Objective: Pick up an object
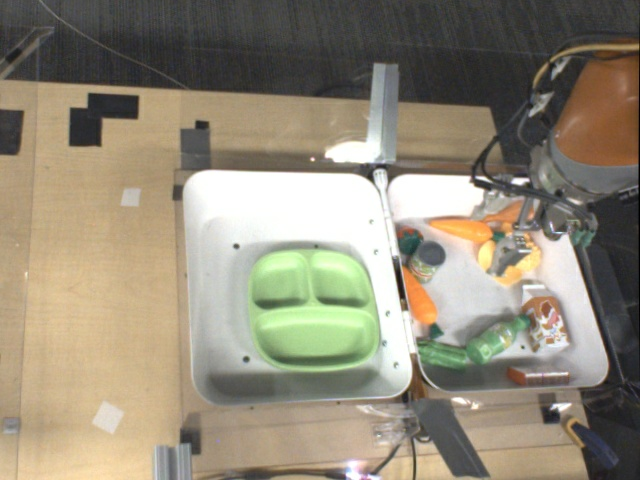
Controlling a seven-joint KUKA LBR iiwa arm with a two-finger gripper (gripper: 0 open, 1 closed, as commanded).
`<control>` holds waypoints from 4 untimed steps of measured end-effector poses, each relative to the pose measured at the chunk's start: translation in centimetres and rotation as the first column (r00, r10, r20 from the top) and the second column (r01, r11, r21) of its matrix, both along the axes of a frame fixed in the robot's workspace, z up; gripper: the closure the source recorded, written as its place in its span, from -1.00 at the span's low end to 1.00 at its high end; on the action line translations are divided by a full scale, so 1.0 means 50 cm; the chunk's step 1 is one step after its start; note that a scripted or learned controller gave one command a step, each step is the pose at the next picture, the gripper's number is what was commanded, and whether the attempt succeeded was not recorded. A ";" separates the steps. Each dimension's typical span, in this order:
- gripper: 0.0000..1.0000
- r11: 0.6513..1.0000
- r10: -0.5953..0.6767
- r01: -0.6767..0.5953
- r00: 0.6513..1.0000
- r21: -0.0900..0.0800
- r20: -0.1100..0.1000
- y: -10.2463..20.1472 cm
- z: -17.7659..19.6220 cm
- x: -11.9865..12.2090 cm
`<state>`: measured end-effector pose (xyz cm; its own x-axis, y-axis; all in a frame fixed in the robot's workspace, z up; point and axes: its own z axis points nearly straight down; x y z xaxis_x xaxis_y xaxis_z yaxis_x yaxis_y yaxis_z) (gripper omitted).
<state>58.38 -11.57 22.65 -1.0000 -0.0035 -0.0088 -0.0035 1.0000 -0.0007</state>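
Observation:
My gripper (513,246) hangs over the upper right part of the right bin (592,353), right above a yellow object (522,266), and I cannot see whether they touch. To its left lies an orange carrot (460,229). A small round can (427,258) stands further left, with a second orange carrot (422,301) below it along the bin's left wall. Near the front lie a green bottle (495,338), a dark green piece (440,355), a brown and white packet (545,323) and a reddish bar (538,376).
The left bin (215,218) holds a green divided plate (313,306). A metal post (383,113) rises behind the wall between the bins. The arm's orange band (598,108) and its cables sit over the right bin's back right corner.

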 end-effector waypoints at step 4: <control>-1.00 0.873 0.488 -0.488 0.873 -0.010 0.005 -0.027 -0.271 -0.092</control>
